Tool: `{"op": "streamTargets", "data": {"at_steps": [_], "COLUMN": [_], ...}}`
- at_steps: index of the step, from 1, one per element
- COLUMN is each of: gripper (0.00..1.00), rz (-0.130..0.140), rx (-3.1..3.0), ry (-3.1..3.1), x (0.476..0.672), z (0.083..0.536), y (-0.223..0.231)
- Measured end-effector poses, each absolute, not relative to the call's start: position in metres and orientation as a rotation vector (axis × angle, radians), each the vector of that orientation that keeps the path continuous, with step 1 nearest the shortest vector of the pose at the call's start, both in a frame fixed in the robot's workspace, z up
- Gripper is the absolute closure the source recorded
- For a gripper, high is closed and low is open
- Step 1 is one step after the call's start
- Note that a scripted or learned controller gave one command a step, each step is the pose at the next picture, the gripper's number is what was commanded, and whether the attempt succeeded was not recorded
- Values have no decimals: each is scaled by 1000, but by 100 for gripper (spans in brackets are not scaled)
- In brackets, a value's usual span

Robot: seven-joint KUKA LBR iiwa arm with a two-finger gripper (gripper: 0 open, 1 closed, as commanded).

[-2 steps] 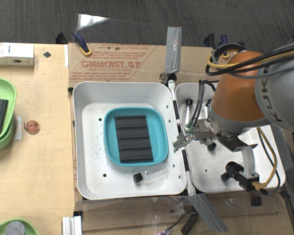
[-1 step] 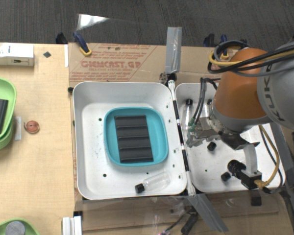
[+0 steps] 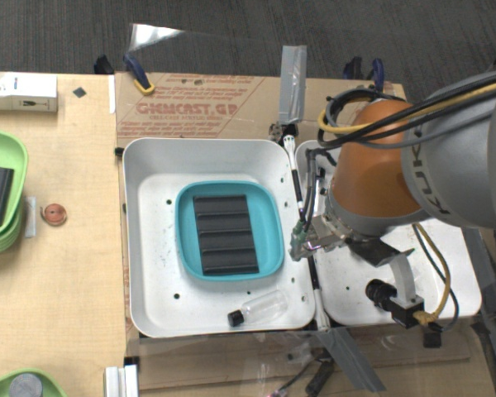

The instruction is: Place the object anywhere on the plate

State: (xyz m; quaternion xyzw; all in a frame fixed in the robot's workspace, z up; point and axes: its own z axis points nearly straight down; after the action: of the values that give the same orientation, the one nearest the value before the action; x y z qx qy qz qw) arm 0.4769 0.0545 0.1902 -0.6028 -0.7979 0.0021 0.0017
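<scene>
A teal plate (image 3: 268, 222) lies in the middle of the left white bin (image 3: 149, 180). A black ribbed slab (image 3: 225, 234) rests flat on the plate and covers most of its centre. A small clear vial with a black cap (image 3: 260, 308) lies on its side on the bin floor, just off the plate's front right corner. My gripper (image 3: 304, 242) hangs over the divider between the two bins, to the right of the plate, mostly hidden under the arm's orange band (image 3: 372, 168). Something small and greenish shows at its tip.
The arm's grey body and yellow and black cables cover much of the right bin (image 3: 347, 292). A cardboard sheet (image 3: 190, 106) lies behind the bins. On the bench at far left stand a green tray (image 3: 8, 222) and a small round orange piece (image 3: 54, 213).
</scene>
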Motion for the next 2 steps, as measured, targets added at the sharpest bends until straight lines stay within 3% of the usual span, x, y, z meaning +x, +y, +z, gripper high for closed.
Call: {"op": "streamTargets", "data": {"at_steps": [1, 2], "gripper": [0, 100], "rz": [6, 10], "rx": [-1892, -1897], "ry": [-2504, -2499], "x": [477, 478], "z": [190, 198], "y": [54, 52]}}
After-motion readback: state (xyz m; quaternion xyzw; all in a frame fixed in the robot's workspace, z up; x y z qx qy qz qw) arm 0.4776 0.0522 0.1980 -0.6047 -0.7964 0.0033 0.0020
